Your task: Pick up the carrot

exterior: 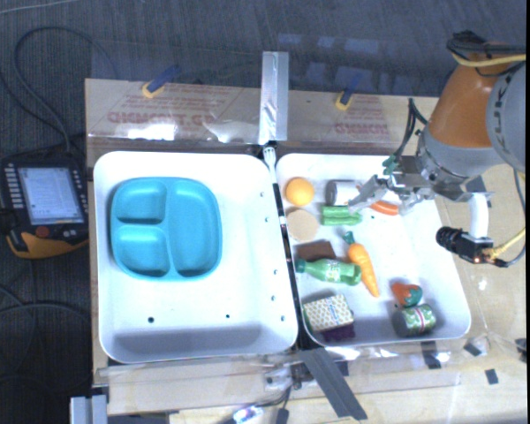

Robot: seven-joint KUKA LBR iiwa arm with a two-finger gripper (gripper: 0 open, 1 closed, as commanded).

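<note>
Your carrot lies in the right bin, near its middle, slanting with its green top up, touching the green bottle. The pincer hangs above the bin's far side, fingers spread, holding nothing; a small orange-red piece lies just below it. The carrot looks like a light, stiff, smooth toy that may slip, so grip it across the thick upper half.

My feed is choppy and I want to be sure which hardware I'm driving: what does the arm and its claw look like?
A grey arm with a broad orange band above the wrist. Its claw is silvery metal with thin fingers. A black cylindrical part on a white bracket hangs beside the wrist, with thin cables trailing off it.
</note>
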